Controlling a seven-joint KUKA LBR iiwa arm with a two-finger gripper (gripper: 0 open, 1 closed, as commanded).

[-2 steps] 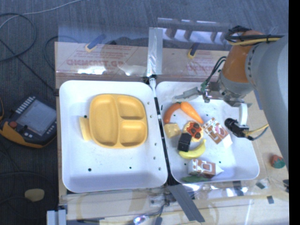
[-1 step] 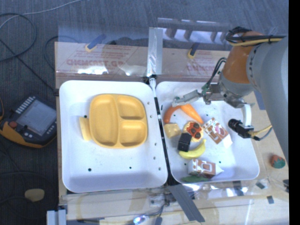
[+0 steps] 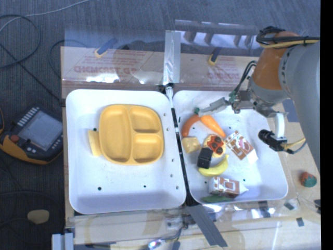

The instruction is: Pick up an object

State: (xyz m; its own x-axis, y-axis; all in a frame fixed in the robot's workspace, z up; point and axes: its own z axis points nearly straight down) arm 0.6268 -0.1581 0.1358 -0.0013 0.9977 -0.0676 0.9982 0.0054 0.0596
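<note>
The right bin holds a pile of toy food. Two orange carrots lie at its upper left, with a pale yellow piece below them. A red pizza-like piece, a black block and a yellow banana sit in the middle. A small printed carton lies to their right and another carton near the front wall. My gripper hangs low over the bin's back part, just above and right of the carrots, with nothing seen in it.
The left bin carries a yellow divided plate with a pale yellow slab at its left side. A black connector with a cable hangs off the arm over the right bin's right side. A handheld pendant lies on the floor at left.
</note>
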